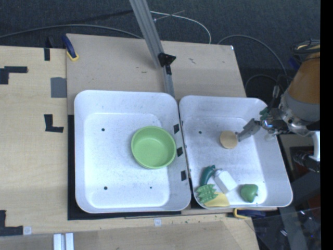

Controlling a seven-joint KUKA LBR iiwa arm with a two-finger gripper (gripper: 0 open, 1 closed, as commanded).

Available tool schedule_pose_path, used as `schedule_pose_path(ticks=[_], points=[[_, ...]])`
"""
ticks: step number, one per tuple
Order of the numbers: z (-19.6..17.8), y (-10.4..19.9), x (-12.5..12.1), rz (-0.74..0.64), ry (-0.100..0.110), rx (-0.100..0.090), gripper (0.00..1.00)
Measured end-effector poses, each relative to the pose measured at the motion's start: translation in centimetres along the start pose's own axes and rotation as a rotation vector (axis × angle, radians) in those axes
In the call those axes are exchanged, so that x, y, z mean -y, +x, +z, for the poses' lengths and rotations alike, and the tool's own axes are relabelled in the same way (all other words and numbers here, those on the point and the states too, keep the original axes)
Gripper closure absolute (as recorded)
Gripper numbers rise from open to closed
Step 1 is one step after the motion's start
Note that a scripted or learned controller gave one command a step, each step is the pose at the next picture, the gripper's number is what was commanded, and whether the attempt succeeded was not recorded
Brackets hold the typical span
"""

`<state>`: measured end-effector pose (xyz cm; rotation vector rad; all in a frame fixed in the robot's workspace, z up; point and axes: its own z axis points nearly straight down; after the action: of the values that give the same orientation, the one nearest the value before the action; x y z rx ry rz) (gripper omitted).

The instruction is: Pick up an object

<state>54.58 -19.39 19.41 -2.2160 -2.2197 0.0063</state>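
Note:
A tan round object (pixel 228 139) lies near the middle of the right bin (pixel 270 160). My gripper (pixel 243 134) reaches in from the right at a slant, its tip right beside the tan object's right edge. In the bin's front corner sit a small green object (pixel 249 192), a white block (pixel 226 182), a teal and green piece (pixel 207 184) and a yellow piece (pixel 221 201). Nothing is seen held in the gripper.
A green bowl (pixel 153 147) stands in the left bin (pixel 99 155), toward its right side. A grey pole (pixel 148 27) slants down to the gap between the bins at the back. Cables (pixel 182 20) lie on the dark floor behind the bench.

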Motion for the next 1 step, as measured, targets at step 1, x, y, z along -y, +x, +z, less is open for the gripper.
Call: schedule_pose_path(ticks=[1], points=[[6.22, -0.01, 0.83, 0.001, 0.002, -0.001, 0.0]])
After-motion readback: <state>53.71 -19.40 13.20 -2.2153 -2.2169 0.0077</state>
